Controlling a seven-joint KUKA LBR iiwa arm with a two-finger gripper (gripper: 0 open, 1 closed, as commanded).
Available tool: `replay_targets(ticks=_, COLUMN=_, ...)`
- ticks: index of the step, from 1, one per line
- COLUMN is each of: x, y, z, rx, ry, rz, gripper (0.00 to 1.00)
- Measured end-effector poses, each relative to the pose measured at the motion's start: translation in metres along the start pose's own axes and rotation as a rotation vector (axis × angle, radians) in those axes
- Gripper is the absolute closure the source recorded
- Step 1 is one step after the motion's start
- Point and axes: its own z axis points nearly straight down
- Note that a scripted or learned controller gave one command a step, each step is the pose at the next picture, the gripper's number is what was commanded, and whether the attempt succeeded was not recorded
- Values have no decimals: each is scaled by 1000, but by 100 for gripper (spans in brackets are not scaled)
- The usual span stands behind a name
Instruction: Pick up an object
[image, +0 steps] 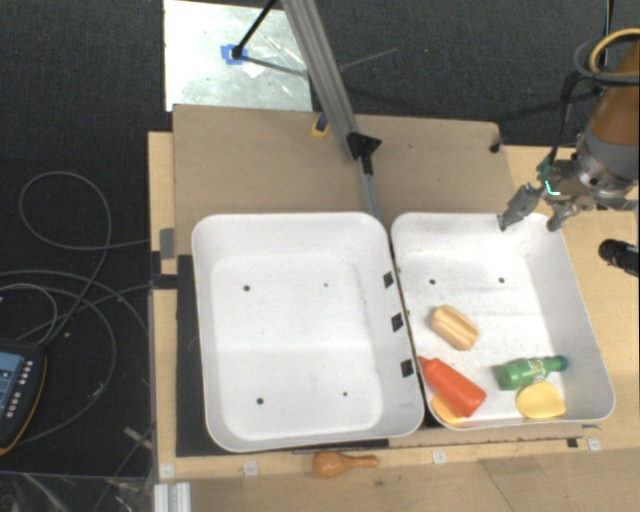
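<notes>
Fingers (520, 208) of the gripper (533, 212) are seen spread apart with nothing between them, poised over the far right corner of the right bin (580, 300). Candidate items are all found nearer the camera and leftward of the fingers: a tan bun-like piece (454, 327) closest, long axis slanted; further off, an orange-red piece (452, 387), a green bottle (530, 371) lying roughly crosswise, a yellow piece (541, 401). No obstruction is noted between fingers and bun. The left bin (290, 330) and a tan item (343, 462) outside on the bench are judged irrelevant.
</notes>
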Motion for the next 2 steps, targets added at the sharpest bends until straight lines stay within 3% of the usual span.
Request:
replay_targets(ticks=1, x=0, y=1, z=-3, rx=-4, ry=-2, rz=-2, gripper=0)
replay_targets(ticks=2, x=7, y=2, z=57, rx=1, ry=0, rz=-2, gripper=0)
